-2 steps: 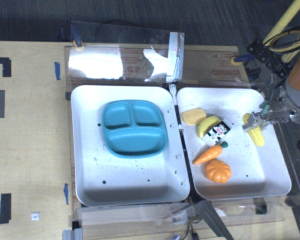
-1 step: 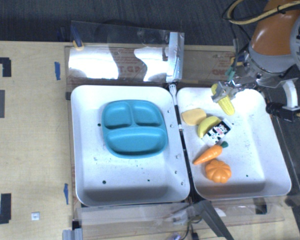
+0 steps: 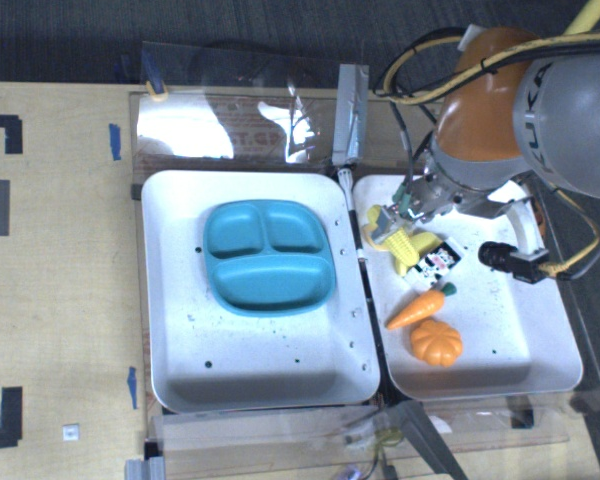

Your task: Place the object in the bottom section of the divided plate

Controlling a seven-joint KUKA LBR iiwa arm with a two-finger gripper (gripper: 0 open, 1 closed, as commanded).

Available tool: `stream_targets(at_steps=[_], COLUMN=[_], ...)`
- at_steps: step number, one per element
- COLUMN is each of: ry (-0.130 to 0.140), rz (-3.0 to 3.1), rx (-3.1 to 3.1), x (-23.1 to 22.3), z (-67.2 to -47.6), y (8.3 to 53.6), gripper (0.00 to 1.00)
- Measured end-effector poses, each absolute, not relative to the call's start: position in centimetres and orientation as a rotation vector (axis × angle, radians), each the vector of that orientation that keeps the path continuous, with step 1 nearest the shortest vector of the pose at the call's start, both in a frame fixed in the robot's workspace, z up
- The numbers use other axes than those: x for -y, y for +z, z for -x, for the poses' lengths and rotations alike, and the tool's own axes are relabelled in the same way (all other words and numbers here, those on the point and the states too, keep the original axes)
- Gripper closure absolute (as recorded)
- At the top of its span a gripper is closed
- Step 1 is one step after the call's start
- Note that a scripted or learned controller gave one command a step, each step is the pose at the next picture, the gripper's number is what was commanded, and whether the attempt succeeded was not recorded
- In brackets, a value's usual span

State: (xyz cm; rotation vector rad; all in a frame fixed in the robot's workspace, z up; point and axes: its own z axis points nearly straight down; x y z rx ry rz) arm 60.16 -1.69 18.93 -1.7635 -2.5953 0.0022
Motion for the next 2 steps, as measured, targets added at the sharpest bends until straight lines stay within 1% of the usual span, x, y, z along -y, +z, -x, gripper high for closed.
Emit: stream_targets(at_steps=[1,2], ry=[-0.005,-0.003], rz=[1.718,1.726], rx=[2.631,2.628], x=[-9.08,-8.72], z=[-61.62,-61.68], y=[18.44,18.49], gripper=[1.0,0.0])
